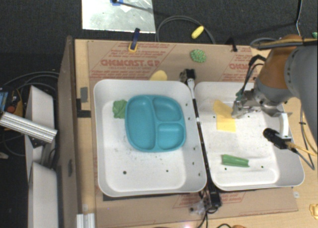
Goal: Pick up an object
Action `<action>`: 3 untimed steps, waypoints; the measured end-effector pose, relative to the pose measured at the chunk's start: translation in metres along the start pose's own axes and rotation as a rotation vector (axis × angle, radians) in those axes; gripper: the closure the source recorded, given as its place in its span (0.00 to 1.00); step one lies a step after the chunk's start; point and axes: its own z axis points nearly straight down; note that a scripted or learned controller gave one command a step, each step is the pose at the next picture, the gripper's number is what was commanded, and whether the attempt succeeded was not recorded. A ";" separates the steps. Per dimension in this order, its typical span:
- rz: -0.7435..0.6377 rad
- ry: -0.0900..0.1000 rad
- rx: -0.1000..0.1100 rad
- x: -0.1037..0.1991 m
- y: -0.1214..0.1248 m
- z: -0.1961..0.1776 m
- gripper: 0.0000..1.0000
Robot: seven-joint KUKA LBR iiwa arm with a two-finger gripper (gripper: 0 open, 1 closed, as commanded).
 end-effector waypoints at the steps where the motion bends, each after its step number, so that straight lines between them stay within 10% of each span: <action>1: 0.010 0.001 0.002 0.000 -0.050 -0.064 1.00; 3: 0.009 0.001 0.004 0.026 -0.037 -0.069 1.00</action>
